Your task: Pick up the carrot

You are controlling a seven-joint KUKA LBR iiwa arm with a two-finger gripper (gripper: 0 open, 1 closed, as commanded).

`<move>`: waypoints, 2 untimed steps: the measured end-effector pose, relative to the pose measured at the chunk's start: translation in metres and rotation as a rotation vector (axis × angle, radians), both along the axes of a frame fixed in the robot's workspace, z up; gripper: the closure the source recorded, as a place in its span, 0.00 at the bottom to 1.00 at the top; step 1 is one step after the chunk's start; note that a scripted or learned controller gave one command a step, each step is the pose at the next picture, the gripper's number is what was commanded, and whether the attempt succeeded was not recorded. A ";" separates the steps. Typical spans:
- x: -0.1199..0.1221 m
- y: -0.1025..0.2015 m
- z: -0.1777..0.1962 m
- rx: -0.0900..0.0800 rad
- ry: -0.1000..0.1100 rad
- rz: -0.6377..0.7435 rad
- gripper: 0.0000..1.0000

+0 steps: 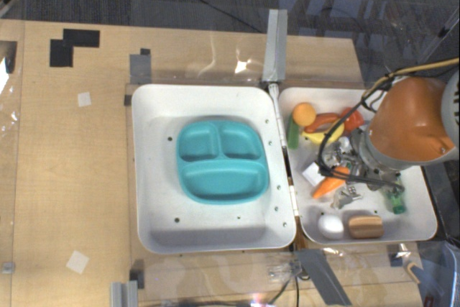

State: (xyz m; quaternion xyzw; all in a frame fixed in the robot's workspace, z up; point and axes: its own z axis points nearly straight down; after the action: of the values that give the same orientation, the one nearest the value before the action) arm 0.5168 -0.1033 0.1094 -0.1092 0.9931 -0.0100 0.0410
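Two white bins on desk. Carrot [328, 187] lies centre-right of frame in right bin [424, 226], crowded by other food. End effector [348, 180] sits just beside it; finger state cannot be told. Risk: clutter causes a slip or a neighbour grabbed.

No readable text, label, brand, number or sign anywhere: none on the light wooden tabletop [72, 176], the two shallow white plastic bins [154, 154], or the teal compartment tray [219, 162].
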 end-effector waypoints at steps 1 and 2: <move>0.002 0.001 0.001 -0.014 0.004 0.161 0.00; 0.011 0.004 0.019 -0.016 -0.026 0.170 1.00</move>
State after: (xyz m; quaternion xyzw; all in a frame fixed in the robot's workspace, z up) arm 0.5281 -0.0995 0.1284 -0.1930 0.9796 -0.0158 0.0539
